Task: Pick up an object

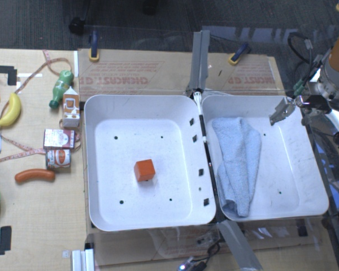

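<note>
Left bin (96, 151): you've got one orange block (144, 170) sitting near its centre, slightly toward 6 o'clock, nothing touching it, free floor on all sides. Easy pick if you go there.

Right bin (305, 174): a blue-grey towel (237, 162) lies crumpled along the 9 o'clock side, running from 12 down to 6, close against the divider wall (202, 151). The bin's 3 o'clock half is bare.

Gripper (283, 110) hangs over the right bin's 1 o'clock corner, well apart from both the towel and the block. Can't tell if the claw is wide or narrow; too small and blurred, and nothing shows between its tips.

Risks, as I judge them: towel is soft, so a pinch may catch one fold and slip; coming down near the rim risks clipping the wall; crossing to the block means clearing the divider. Best open room is the left bin's middle.
</note>
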Controlling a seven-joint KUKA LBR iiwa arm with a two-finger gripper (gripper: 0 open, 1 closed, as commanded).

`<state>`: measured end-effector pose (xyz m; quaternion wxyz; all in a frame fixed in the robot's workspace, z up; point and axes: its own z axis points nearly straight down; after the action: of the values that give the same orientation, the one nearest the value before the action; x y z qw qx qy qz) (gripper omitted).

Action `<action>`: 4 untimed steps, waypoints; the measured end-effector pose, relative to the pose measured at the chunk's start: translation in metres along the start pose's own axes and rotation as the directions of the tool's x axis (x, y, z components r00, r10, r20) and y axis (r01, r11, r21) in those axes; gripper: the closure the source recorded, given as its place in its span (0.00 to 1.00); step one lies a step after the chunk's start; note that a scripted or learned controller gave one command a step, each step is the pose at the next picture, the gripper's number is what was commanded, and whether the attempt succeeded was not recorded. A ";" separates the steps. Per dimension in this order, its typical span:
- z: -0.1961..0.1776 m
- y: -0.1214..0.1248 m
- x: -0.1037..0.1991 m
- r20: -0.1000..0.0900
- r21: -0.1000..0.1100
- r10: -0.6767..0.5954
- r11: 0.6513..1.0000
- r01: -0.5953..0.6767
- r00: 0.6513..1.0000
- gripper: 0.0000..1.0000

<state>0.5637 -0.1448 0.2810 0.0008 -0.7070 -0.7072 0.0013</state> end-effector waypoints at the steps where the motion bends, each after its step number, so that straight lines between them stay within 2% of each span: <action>1: 0.010 -0.019 -0.057 0.000 0.000 0.320 0.947 -0.320 0.947 0.00; 2: -0.069 -0.030 -0.063 0.001 -0.001 0.509 0.861 -0.509 0.861 0.00; 3: -0.070 -0.063 -0.059 0.001 0.002 0.765 0.644 -0.765 0.644 0.00; 4: -0.079 -0.084 -0.067 0.001 0.000 0.951 0.310 -0.951 0.310 0.00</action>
<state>0.4801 -0.2121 0.3604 -0.0002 -0.9876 -0.1570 0.0022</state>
